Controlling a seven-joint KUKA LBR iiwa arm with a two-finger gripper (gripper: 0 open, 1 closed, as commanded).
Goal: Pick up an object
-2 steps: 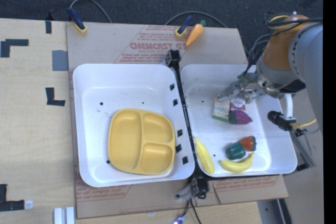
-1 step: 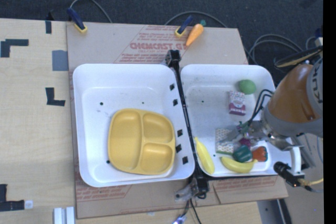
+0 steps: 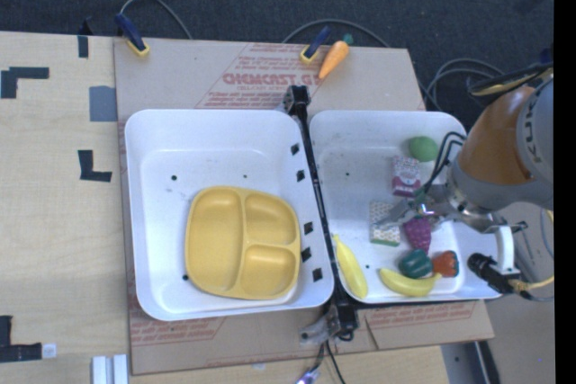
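Observation:
My gripper (image 3: 412, 211) hangs low in the right bin (image 3: 360, 135), reaching in from the orange-banded arm (image 3: 495, 153) on the right. It sits among a small cluster of objects. A purple grape-like piece (image 3: 418, 234) is just below it, a green-and-white packet (image 3: 385, 234) is to its lower left, and a pink packet (image 3: 407, 175) is just above it. Nothing can be seen held in it. A green ball (image 3: 421, 147) lies farther back. A green pepper (image 3: 415, 263), a red piece (image 3: 445, 263) and a banana (image 3: 407, 284) lie near the front wall.
A second yellow piece (image 3: 349, 268) leans along the right bin's left wall. The left bin (image 3: 153, 148) holds a yellow divided tray (image 3: 241, 243). An orange carrot (image 3: 333, 58) lies on the cardboard behind the bins. Cables run near the bin corners.

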